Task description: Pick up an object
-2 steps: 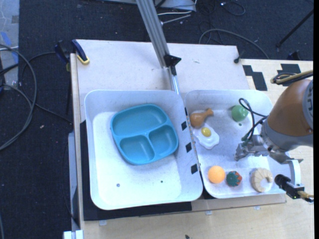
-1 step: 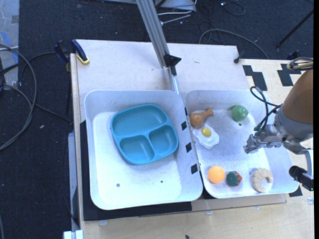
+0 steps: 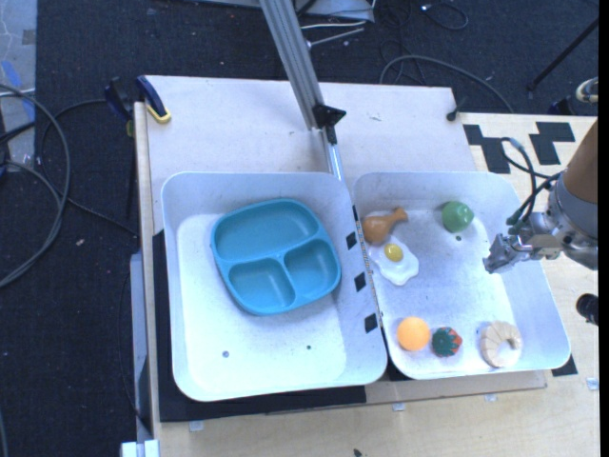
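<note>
**Ana:** Two bins sit side by side on the surface (image 3: 238, 112). Taking the fried egg (image 3: 397, 263) as our marker, what lies left of it?

**Ben:** Well to its left, in the left bin (image 3: 190, 350), a blue divided plate (image 3: 276, 255) lies flat, probably there as a place to set things down. Everything worth picking is in the right bin (image 3: 533, 303) with the egg.

**Ana:** And close to the egg?

**Ben:** A brown drumstick (image 3: 384, 223) just above it, nearly touching. Below the egg and slightly right, an orange ball (image 3: 413, 334), then a small red-and-green piece (image 3: 446, 342) just beside the ball. Up and to the right of the egg, a green ball (image 3: 458, 216). Furthest right along the bottom, a pale pastry-like piece (image 3: 500, 343).

**Ana:** The gripper?

**Ben:** The gripper (image 3: 497, 258) is to the egg's right, near the bin's right wall, above bare floor. Whether it's clenched or released I cannot tell; it's dark and small here. Nothing shows in it.

**Ana:** So no pick yet?

**Ben:** I'd judge not. All objects rest loose and apart, which should leave room around each for a grasp.
</note>
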`<state>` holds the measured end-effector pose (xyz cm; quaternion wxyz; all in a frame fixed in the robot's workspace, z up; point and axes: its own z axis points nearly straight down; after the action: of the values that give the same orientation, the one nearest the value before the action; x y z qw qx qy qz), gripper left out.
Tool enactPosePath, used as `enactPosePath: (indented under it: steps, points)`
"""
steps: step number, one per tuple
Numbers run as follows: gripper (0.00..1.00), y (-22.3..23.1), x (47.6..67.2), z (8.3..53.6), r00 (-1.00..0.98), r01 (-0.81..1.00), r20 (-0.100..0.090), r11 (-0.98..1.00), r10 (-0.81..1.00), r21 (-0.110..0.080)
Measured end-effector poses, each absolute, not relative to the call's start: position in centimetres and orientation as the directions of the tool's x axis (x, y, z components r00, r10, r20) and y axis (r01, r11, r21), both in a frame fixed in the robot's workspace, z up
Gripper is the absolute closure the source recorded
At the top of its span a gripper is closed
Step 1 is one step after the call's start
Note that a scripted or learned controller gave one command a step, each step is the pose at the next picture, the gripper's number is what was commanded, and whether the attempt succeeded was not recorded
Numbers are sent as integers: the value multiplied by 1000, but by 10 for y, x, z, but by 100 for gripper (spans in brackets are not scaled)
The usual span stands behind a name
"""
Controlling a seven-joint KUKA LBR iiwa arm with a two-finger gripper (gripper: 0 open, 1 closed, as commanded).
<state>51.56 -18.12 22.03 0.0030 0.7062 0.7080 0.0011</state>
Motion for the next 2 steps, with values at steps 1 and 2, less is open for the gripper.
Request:
enactPosePath:
  steps: [1,2]
  points:
    - [100,-181,517,259,-3,1000,-3,3,1000,5]
    - [100,-131,534,244,-8,1000,1,8,1000,-1]
